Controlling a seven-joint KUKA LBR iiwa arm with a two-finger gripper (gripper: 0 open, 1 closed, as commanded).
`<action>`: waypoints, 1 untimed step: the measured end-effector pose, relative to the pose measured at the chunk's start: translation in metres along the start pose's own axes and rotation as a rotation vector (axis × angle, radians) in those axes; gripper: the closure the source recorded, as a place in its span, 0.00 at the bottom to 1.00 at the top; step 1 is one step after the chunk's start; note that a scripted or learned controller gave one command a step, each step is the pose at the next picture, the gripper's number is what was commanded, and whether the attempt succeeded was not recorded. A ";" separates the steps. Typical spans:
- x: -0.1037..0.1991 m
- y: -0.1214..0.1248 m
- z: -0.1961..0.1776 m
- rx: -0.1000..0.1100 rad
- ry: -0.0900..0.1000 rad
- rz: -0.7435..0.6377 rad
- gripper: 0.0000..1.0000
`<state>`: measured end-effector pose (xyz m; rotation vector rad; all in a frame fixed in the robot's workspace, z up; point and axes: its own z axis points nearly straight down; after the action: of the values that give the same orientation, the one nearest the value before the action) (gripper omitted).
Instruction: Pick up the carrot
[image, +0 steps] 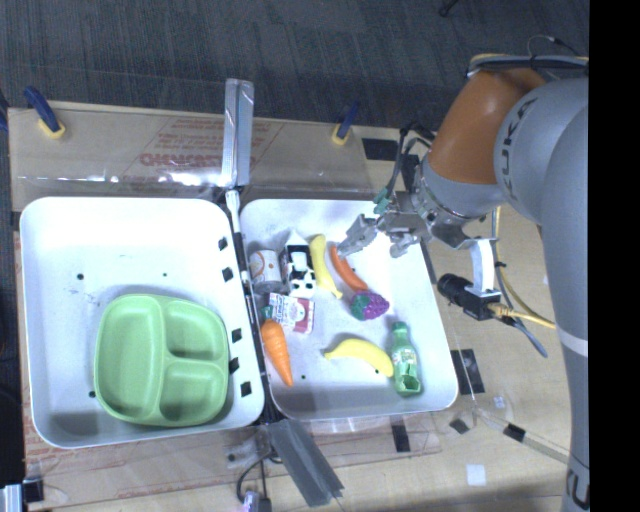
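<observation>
The carrot (277, 351) is an orange cone lying along the left wall of the right bin (437, 330), tip toward the front edge. My gripper (380, 240) hovers over the back right part of that bin, well away from the carrot to its upper right. The fingers (356, 237) are spread apart and open, with nothing between them. One fingertip is close above a second orange, sausage-like item (345, 269).
The right bin also holds two bananas (360, 352) (319, 264), a green bottle (404, 358), purple grapes (368, 305), a small carton (291, 313), a can (262, 266) and a black-and-white item (299, 266). The left bin (60, 230) holds a green divided plate (160, 360).
</observation>
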<state>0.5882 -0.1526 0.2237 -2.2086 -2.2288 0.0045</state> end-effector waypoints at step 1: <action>0.044 -0.056 0.042 0.001 0.000 0.157 0.00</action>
<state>0.5314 -0.1095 0.1817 -2.3761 -2.0485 0.0066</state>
